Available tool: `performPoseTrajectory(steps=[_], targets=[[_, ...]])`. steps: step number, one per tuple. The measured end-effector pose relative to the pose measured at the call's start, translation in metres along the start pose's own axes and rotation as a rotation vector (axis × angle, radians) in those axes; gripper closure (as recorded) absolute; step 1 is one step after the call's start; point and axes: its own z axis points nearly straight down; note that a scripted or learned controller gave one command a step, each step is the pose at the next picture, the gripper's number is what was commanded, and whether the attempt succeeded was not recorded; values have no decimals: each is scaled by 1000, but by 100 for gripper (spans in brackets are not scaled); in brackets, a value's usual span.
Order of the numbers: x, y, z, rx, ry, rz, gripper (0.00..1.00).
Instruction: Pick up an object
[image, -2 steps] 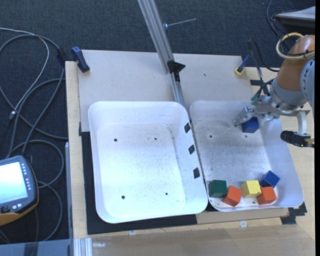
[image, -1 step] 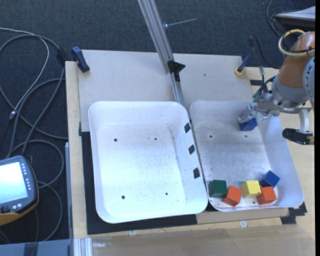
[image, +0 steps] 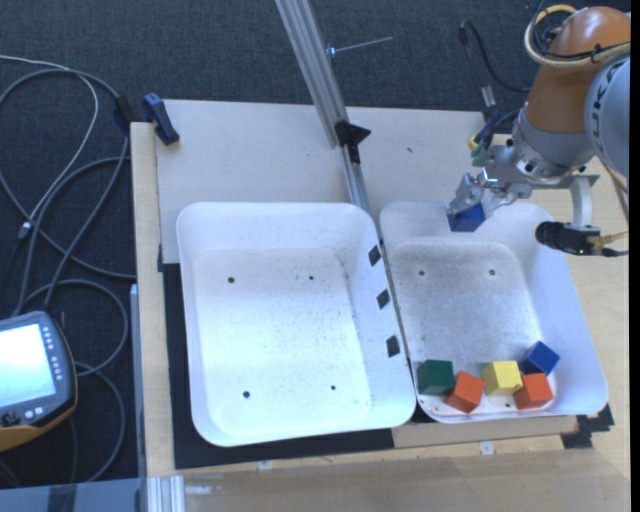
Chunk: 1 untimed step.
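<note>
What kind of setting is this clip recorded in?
Most likely a robotics lab bench set up for grasping trials. A grey and orange arm reaches over two shallow white bins, its gripper shut on a blue block; a teach pendant and loose cables lie beside the bench.

One camera looks down from high up, tilted, seeing both bins (image: 290, 215) and the bench (image: 250, 150) whole.

Pale bench (image: 250, 160) bearing two white bins (image: 280, 320), side by side
</note>
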Motion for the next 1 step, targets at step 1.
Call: performPoseTrajectory(steps=[1], targets=[[79,1,-11,9,2,1,100]])
